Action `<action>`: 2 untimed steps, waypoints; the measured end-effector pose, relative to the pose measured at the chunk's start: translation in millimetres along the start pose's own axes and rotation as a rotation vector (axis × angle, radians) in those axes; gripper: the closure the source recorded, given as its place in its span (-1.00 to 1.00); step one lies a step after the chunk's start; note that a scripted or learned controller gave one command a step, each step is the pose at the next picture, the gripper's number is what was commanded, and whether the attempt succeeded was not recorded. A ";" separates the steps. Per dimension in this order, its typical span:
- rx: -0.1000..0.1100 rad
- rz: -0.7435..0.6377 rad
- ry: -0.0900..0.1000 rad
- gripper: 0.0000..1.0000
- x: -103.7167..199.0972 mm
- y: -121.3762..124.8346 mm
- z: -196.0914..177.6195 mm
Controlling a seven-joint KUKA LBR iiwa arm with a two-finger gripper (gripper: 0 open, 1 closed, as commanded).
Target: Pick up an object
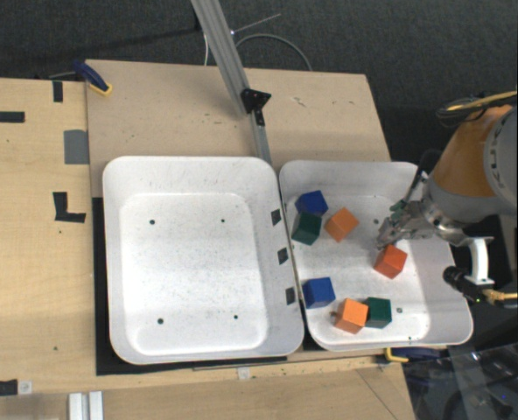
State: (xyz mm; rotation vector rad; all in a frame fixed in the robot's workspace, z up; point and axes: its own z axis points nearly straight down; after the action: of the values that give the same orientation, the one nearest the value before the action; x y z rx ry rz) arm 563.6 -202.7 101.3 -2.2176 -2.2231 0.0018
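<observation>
Gripper (pixel 394 232) hovers right of frame centre, just above the red cube (pixel 390 261). Whether it is closed, I cannot tell.

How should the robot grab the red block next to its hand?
Probably from straight above, pinching two opposite flat sides of the red block. It sits alone in the right bin, turned cornerwise, with open floor all round, so the gripper would likely need to twist until its fingers line up with those faces.
</observation>
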 end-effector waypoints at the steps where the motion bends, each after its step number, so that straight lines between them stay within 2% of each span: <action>1: -0.005 0.000 -0.001 1.00 10.5 0.9 -49.3; 2: -0.008 0.000 -0.002 1.00 11.2 10.3 -109.4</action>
State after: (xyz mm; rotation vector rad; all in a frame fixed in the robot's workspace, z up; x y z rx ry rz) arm 574.1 -191.5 210.7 -2.2228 -2.2282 -0.0042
